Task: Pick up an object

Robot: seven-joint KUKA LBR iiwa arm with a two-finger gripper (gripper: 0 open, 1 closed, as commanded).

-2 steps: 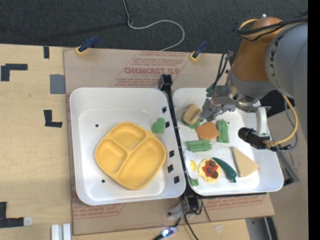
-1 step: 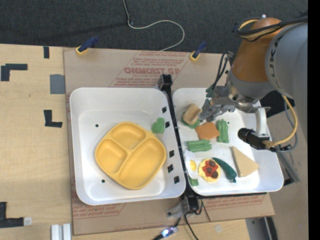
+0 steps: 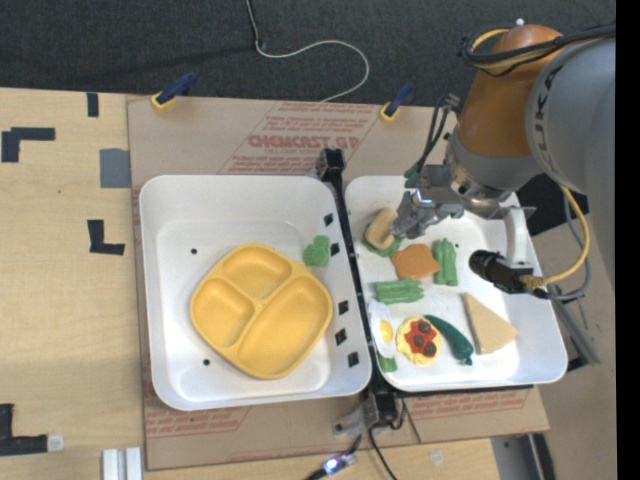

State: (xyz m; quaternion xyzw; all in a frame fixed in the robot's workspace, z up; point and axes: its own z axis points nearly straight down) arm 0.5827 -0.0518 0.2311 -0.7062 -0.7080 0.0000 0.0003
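Observation:
My gripper (image 3: 412, 216) hangs low over the back left part of the right bin (image 3: 540, 368). It is right beside a tan bread roll (image 3: 379, 229), touching or nearly touching the roll's right side. Just in front of it lie an orange-brown patty (image 3: 415, 261) and a green pepper (image 3: 445, 263). Further forward are a green bean pod (image 3: 398, 291), a small pizza with red dots (image 3: 420, 339), a dark green cucumber (image 3: 452, 338) and a pale cheese wedge (image 3: 490, 325). I see nothing held in the gripper.
The left bin (image 3: 165, 268) holds a yellow divided plate (image 3: 262, 310) and a small green toy (image 3: 318, 251) near the divider. A black clip (image 3: 330, 162) sits where the bins meet at the back. The arm's black cable fitting (image 3: 492, 269) overhangs the right bin's right side.

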